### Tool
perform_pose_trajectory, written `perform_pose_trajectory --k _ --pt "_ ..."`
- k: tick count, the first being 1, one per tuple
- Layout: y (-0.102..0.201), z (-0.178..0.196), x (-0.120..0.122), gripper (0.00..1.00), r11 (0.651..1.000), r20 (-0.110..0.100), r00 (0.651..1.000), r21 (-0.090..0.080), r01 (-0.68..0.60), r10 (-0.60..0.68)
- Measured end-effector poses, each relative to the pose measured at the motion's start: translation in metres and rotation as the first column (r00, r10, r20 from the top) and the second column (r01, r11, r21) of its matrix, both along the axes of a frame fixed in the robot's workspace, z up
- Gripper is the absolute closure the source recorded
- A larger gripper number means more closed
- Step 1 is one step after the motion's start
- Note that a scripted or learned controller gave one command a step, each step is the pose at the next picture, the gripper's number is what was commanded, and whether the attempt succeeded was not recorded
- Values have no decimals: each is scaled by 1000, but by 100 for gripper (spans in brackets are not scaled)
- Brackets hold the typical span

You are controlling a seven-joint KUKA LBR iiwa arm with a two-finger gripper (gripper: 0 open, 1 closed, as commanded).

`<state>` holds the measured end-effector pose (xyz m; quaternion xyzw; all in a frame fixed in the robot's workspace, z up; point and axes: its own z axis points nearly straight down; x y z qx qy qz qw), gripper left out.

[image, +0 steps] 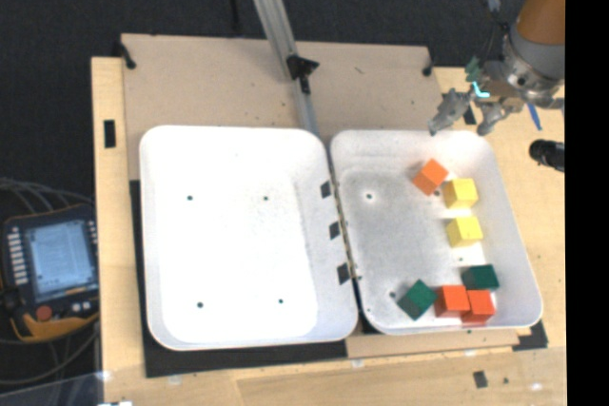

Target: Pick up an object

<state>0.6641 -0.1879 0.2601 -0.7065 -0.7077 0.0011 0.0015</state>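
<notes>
The gripper (pixel 466 114) hangs above the far right corner of the right bin (pixel 381 157), just past its far rim, with the grey wrist and orange band of the arm (pixel 542 14) rising toward the upper right. Its fingers stand apart, spread in a downward fork, and nothing sits between them.

All the blocks lie in the right bin, along its right side. Closest to the gripper is an orange block (pixel 430 176), tilted on a corner. Just near and to the right of it sits a yellow block (pixel 461 193), with a second yellow block (pixel 463 230) a little nearer still. Further toward the near rim is a dark green block (pixel 481 278). At the near edge, a green block (pixel 416 299) lies beside an orange-red block (pixel 452 299), which touches another orange-red block (pixel 481 304) on its right.

The left bin (pixel 152 204) sits beside the right one, their inner rims touching. A metal pole (pixel 271 5) slants up from the bench (pixel 209 81) at the far side. A handheld control pad (pixel 52 261) rests left of the bench.
</notes>
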Motion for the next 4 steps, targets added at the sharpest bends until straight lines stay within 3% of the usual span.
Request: perform_pose_trajectory --k 1,4 --pt "-1 3 1 0 1000 4 1000 -4 -2 2" --pt "-10 -149 -8 0 1000 2 1000 -4 4 -4"
